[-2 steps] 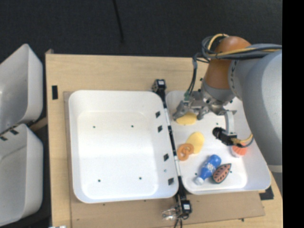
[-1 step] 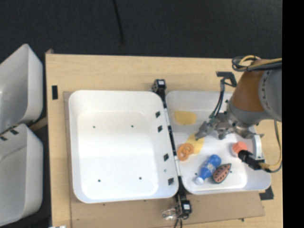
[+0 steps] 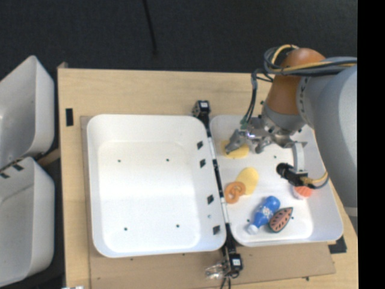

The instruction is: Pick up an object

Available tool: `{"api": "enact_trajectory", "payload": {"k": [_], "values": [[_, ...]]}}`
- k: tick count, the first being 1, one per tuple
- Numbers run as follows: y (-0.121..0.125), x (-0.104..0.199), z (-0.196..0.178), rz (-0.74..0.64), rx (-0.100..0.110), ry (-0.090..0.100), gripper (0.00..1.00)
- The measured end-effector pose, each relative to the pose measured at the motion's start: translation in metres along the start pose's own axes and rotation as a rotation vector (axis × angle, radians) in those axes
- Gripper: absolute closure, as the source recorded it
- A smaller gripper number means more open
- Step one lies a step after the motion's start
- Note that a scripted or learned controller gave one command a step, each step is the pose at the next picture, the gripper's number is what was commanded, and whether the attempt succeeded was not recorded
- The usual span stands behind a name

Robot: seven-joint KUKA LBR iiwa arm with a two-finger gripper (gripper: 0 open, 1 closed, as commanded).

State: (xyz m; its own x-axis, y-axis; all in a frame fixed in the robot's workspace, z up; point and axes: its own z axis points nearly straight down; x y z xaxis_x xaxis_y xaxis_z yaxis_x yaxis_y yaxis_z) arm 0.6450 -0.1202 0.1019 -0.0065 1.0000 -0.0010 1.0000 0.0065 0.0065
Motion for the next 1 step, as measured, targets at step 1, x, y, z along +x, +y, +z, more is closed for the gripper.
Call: {"api": "enact_trajectory", "payload": {"k": [1], "values": [[0.0446, 0.0011, 0.0007, 0.004, 0.013, 0.001, 0.00]]}}
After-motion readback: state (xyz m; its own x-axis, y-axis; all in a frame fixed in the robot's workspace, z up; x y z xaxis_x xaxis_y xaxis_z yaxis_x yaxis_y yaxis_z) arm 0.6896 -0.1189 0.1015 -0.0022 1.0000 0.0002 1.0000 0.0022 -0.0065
